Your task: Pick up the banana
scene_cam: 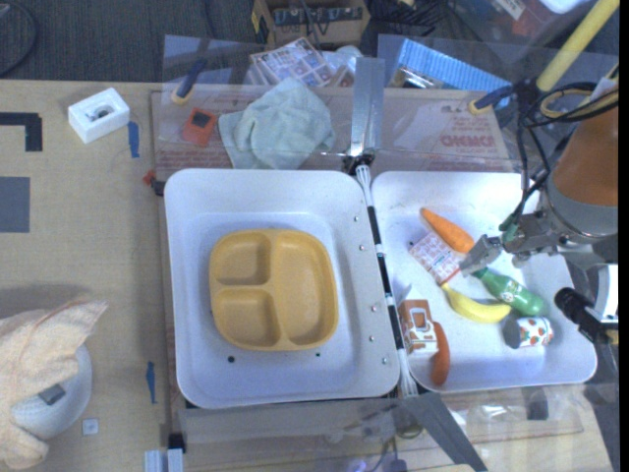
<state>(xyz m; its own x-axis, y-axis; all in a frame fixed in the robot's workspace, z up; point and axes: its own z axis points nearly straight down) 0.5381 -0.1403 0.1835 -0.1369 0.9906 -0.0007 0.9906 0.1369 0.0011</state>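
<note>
The yellow banana (477, 308) lies in the right bin (582, 364), curved, near the bin's middle front. A green bottle (511, 291) lies against its upper right side. My gripper (488, 252) hangs just above and behind the banana, over the bottle's near end, reaching in from the right on the grey arm with its orange band. I see nothing held in it. The banana rests on the bin floor, apart from the gripper.
An orange carrot (448, 230) and a red-patterned packet (434, 256) lie left of the gripper. A small can (528, 332), a little box (418, 324) and a sausage (439, 354) sit along the front. The left bin (187, 264) holds a yellow divided plate (273, 288).
</note>
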